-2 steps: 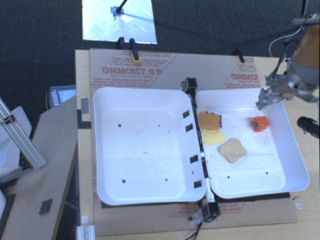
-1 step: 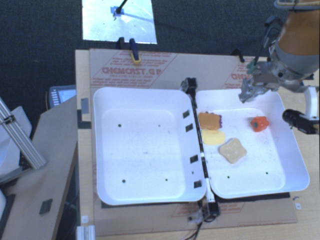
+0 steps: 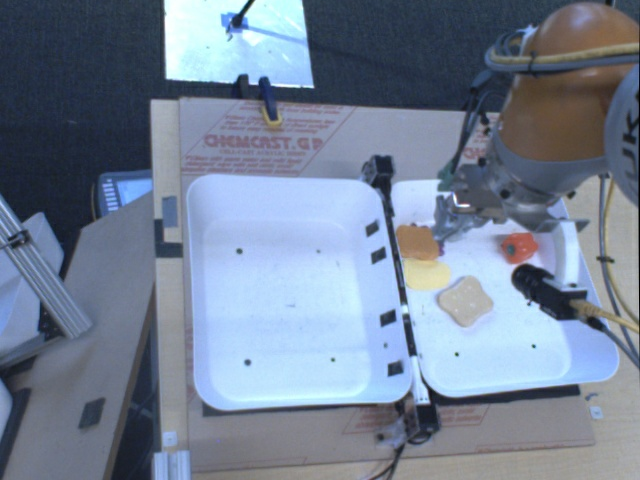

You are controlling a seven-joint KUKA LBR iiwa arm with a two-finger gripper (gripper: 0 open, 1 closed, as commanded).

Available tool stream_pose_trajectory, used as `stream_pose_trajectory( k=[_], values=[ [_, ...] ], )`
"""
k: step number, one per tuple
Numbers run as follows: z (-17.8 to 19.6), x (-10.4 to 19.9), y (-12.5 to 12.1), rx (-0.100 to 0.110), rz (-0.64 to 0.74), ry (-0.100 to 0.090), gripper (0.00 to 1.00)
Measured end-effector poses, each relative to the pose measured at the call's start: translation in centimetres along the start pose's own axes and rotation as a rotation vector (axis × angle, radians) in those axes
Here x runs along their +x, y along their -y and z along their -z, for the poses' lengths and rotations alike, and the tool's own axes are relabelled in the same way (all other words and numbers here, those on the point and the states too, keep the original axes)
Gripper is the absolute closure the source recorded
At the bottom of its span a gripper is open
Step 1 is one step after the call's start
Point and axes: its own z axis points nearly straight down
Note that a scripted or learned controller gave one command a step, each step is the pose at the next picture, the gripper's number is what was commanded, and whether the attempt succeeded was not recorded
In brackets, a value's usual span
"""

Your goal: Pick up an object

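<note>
Arm: grey arm [image 3: 570, 78] with orange band came in from the right, wrist over the back of the right bin [image 3: 500, 368].
Gripper: gripper [image 3: 447, 224] was low over the right bin's back-left part, tip just beside the brown piece [image 3: 418, 241]; contact could not be judged.
Jaws: could not tell whether they were open or closed, or had hold of anything; the wrist hid most of them.
Brown piece: flat, orange-brown, lay on the bin floor close to the wall shared with the left bin [image 3: 290, 298].
Yellow piece: yellow piece [image 3: 428, 276] lay flat, just in front of the brown piece, edges touching or nearly so.
Tan slice: tan slice [image 3: 466, 301], shaped like toast, lay flat near the middle of the right bin, just beside the yellow piece on its front-right.
Red piece: red piece [image 3: 519, 247] sat right of the gripper, apart from the other three.
Bins: both white, side by side, joined by black clips [image 3: 388, 318] along the shared wall.
Base: bins sat on a cardboard sheet [image 3: 265, 140] with red print.
</note>
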Motion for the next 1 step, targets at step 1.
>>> stream_pose_trajectory(
  k=[1],
  values=[
    [17.84,5.82,-0.29,-0.022,0.0,-0.003,1.0]
  ],
)
